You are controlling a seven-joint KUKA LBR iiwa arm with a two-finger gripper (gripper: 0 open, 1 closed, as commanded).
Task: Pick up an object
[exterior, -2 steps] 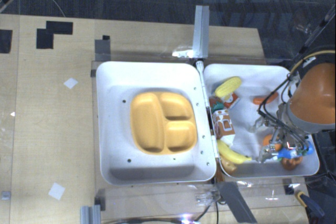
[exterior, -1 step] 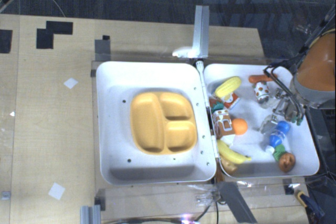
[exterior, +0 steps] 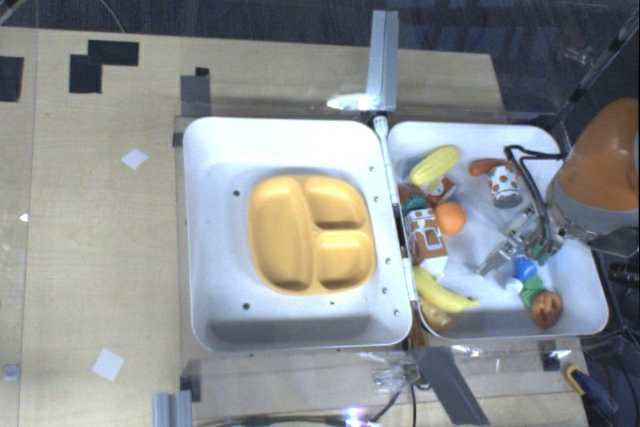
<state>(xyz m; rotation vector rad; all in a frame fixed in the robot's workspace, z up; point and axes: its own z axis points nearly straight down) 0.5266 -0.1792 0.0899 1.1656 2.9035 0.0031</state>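
Low over the right bin (exterior: 590,320), reaching in from the right: grey arm with orange band (exterior: 608,155), gripper (exterior: 510,253) down among the toys. Open or closed, cannot tell; nothing seen held. Just beside the gripper, on its near side, a small blue piece (exterior: 523,267), with a green piece (exterior: 532,286) touching that and a reddish-brown fruit (exterior: 546,308) a little further toward the bin's near right corner. Off to the gripper's left, an orange ball (exterior: 450,218) and a small printed carton (exterior: 427,237) side by side. Nearer than those, still left of the gripper, a banana (exterior: 443,294) lying along the bin's near wall. Beyond the gripper, toward the far wall, a small cup (exterior: 504,184) lying tilted, a red sausage (exterior: 485,165) just behind it, and a corn cob (exterior: 433,166) further left. Well apart from the gripper, past the divider, the left bin (exterior: 215,215) with a yellow divided plate (exterior: 310,233) lying flat in its middle.
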